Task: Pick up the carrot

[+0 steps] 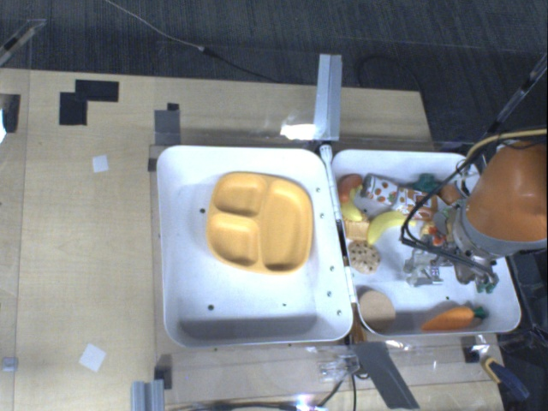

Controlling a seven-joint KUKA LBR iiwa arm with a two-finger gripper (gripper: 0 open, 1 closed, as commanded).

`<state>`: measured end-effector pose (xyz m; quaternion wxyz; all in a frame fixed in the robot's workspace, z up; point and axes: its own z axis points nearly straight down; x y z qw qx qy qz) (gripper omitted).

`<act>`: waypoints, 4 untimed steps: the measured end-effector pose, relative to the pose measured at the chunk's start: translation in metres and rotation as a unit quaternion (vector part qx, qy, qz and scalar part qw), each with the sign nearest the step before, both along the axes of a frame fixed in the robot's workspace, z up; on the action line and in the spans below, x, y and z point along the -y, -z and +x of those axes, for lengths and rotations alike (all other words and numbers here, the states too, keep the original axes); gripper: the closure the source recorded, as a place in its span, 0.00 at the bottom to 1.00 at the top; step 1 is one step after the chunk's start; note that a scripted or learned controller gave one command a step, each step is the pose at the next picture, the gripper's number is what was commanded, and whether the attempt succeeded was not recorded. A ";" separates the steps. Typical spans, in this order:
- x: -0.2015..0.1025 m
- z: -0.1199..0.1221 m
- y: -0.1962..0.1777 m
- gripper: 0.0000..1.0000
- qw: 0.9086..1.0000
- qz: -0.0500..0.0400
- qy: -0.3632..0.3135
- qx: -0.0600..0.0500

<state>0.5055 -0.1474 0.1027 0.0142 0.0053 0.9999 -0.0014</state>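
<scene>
Counter (77, 255): pale wood, carrying two shallow white bins side by side. The left bin (184, 306) holds a yellow divided tray (261, 221), lying slightly toward the counter's far edge. The right bin (514, 315) holds the clutter and my arm.

Arm (509, 199): grey with its orange band, reaching in from the counter's right edge over the right bin's right half. My gripper (431, 268) hangs over the middle of that bin, above bare white floor. Whether it is released or clenched I cannot tell; the metalwork and cables hide that. Nothing is seen held in it.

Contents of the right bin, far side: a patterned packet (385, 193), a banana (385, 224) just in front of it, a reddish fruit (349, 185) at the far-left corner, and a dark green item (425, 181) near the far wall. Along the left wall sits a speckled cookie (364, 256). At the near-left corner lies a tan round disc (375, 302).

Carrot (449, 318): orange with a green top, lying flat against the right bin's near wall, toward its near-right corner. Its long axis runs roughly parallel to that near wall, the green top pointing to the counter's right edge.

Governing relation: the carrot lies from my gripper toward the counter's near edge and slightly right, apart from it and clear of other items. In my judgement, a short shift that way, with the fingers set across the carrot's long axis, is required; the near wall leaves little clearance on that side.
</scene>
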 end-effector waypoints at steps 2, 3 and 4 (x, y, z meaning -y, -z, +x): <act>-0.037 0.002 0.011 1.00 0.955 -0.008 -0.296 -0.007; -0.052 -0.001 0.011 1.00 0.927 -0.011 -0.374 -0.003; -0.008 0.020 0.012 1.00 0.881 -0.010 -0.472 -0.006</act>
